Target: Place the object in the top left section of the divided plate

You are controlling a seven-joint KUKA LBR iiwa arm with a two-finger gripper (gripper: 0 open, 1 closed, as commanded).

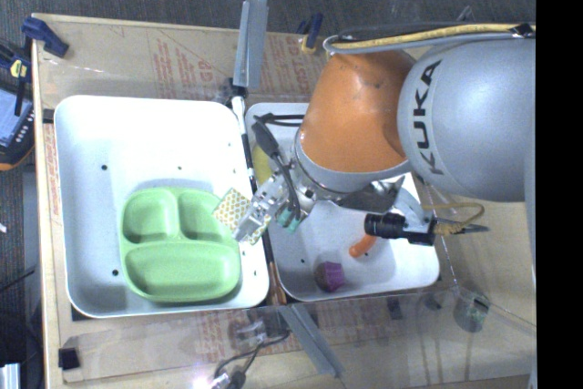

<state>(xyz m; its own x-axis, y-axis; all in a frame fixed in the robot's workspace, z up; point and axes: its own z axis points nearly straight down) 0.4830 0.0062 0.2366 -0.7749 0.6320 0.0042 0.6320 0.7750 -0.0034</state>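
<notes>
You're in the carry/place step, judging by the layout: the end effector (258, 216) sits over the divider between the two bins, at the right rim of the left bin (73, 196), with a small yellowish patterned object (231, 208) at its tip. Can't tell if the fingers are apart or clamped; the object touches the tip, but a real grip isn't visible, so treat it as unconfirmed.

Near to far:
- Right bin (414, 273), near edge: purple object (330, 275) at about 5 o'clock from the end effector, orange object (362, 246) at about 4 o'clock. Both well apart from the tip.
- Green divided plate (180, 273) in the left bin, large section nearest you, two small sections behind it.
- The patterned object is at 9 o'clock from the end effector, just beside it, overlapping the plate's top right section (202, 216) at its right rim.
- Target, the top left section (150, 220), is further out at 9 o'clock, beyond the top right one.

Next move calls for travel toward 9 o'clock across the ridge between the two small sections, then release. Risk: dropping early lands it in the wrong compartment.

The counter (137, 41) beyond the bins has nothing relevant.
</notes>
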